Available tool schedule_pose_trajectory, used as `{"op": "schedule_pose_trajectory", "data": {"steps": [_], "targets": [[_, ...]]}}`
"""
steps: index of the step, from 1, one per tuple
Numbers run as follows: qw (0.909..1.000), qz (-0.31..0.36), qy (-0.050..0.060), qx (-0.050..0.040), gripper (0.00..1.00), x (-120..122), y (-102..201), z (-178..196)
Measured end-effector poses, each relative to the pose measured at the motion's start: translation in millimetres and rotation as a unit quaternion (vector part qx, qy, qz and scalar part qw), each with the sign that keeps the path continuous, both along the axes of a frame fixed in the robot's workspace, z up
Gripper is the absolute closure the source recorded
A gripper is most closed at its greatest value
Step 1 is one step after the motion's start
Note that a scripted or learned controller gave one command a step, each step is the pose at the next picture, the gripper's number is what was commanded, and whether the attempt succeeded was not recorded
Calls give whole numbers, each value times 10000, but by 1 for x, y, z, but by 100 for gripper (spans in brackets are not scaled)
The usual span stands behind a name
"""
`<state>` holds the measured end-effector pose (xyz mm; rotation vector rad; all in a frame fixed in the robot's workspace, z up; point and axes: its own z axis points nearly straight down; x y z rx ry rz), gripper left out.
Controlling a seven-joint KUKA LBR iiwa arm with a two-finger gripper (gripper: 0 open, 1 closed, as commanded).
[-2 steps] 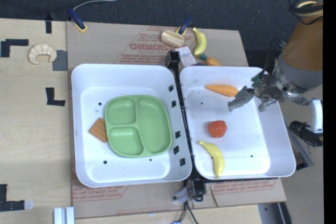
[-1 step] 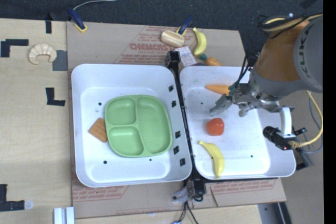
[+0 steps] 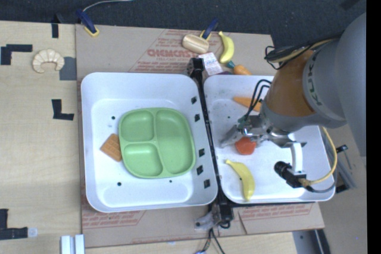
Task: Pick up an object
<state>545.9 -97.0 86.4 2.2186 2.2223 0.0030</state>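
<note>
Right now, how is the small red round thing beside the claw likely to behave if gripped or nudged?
The red round thing looks ball-shaped, so a nudge would probably roll it across the right bin's flat floor. Its skin looks smooth, so it may slip from the claw. Small beside the banana, it is likely light.

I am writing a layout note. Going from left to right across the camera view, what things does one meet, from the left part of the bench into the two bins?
Croissant → orange-brown slice → green divided plate → banana in the right bin.
</note>
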Motion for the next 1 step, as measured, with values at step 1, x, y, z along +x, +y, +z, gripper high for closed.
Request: {"op": "schedule_pose_trajectory", "data": {"steps": [1], "targets": [[10000, -5, -6, -11, 100, 0, -1, 10]]}}
